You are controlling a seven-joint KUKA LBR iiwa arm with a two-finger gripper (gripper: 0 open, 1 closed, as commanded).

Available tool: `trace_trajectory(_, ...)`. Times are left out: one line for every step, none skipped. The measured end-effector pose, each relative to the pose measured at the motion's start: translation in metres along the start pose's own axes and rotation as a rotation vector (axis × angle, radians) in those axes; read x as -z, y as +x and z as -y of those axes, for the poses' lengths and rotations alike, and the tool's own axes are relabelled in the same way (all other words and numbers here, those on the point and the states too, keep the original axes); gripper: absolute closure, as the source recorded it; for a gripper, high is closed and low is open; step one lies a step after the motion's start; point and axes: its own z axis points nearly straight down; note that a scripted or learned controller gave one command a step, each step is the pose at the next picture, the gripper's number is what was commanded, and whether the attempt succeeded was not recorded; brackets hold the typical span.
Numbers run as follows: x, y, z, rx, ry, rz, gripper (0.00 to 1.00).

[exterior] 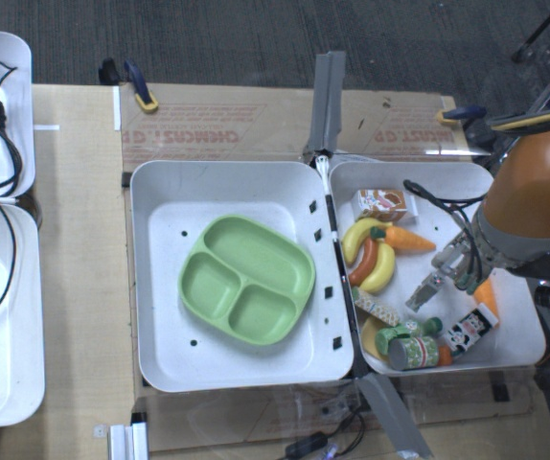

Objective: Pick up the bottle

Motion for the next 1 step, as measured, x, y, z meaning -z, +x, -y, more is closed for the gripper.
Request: trace_trajectory(0.0059, -0.1155, -0.0076, -0.010, -0.002, 0.006, 0.00)
